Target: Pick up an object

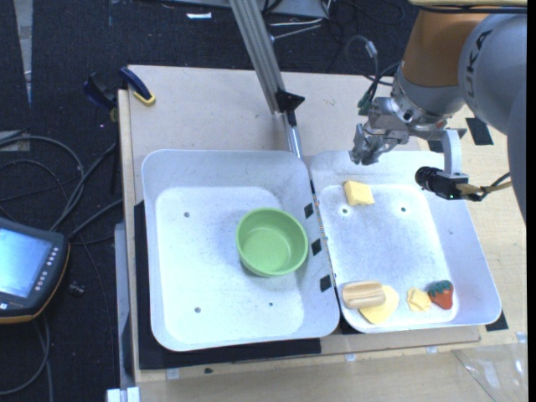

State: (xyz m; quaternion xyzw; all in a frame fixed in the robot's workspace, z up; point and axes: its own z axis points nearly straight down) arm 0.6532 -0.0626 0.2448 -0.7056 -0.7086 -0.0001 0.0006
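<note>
Hanging just above the far rim of the right bin [473, 254], the tool [368, 151] points downward and stands apart from every object. Whether it is spread or pressed together cannot be told from this angle. The grey arm [502, 65] that carries it comes in from the right, over the desk's far right corner.

Nearest to the tool, a yellow block [358, 193] lies in the right bin, near the far left corner and a little toward the camera from the tool. The rest of that bin's load sits well apart from it, along the near edge. There a bun [363, 292] rests touching a yellow slice [383, 311]. A small yellow chunk [418, 300] is just to the right of the slice, and a strawberry [441, 294] is just beside the chunk.

In the left bin [172, 224] a green bowl [270, 241] stands upright, right of the bin's middle.

Both bins sit side by side on the pale desk [209, 111]. A blue and yellow clamp [134, 86] grips the desk's far left corner. A slanted metal pole [260, 48] comes down to the far end of the seam between the bins. Off the desk to the left lies a screen [25, 266] with a cable.
</note>
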